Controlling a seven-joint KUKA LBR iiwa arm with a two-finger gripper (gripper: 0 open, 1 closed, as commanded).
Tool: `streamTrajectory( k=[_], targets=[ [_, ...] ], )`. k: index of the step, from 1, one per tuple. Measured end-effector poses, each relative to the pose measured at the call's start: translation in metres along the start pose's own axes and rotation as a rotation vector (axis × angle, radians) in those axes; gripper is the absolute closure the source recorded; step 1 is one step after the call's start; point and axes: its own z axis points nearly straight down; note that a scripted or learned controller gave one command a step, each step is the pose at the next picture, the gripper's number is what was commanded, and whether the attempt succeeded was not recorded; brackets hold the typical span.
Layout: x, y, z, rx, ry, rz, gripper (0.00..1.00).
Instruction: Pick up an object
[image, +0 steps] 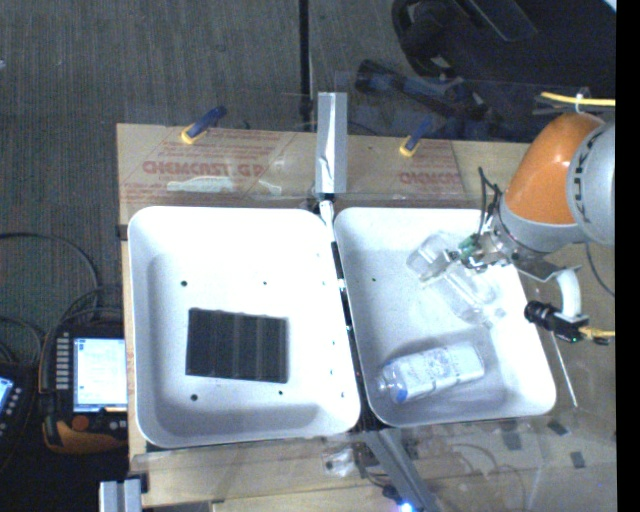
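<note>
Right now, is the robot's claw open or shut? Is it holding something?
Gripper: cannot be told. It sits low in the right bin, at a clear plastic thing, but glare and the see-through plastic hide any hold.

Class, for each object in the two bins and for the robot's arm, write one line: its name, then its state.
Dark ridged pad: lying flat in the left bin.
Plastic bottle: on its side in the right bin.
Clear plastic piece: lying in the right bin.
Arm: reaching over the right bin.
</note>
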Motion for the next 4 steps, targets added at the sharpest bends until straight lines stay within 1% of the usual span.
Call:
streamTrajectory(
  k=[1, 2, 3, 4],
  targets=[
    [0.006, 0.067, 0.046, 0.027, 0.012, 0.001, 0.00],
    [-0.018, 0.029, 0.044, 0.029, 0.018, -0.233, 0.00],
    [-0.052, 0.021, -0.021, 0.041, 0.015, 0.054, 0.00],
    [-0.042, -0.032, -0.100, 0.041, 0.014, 0.143, 0.00]
  ],
)
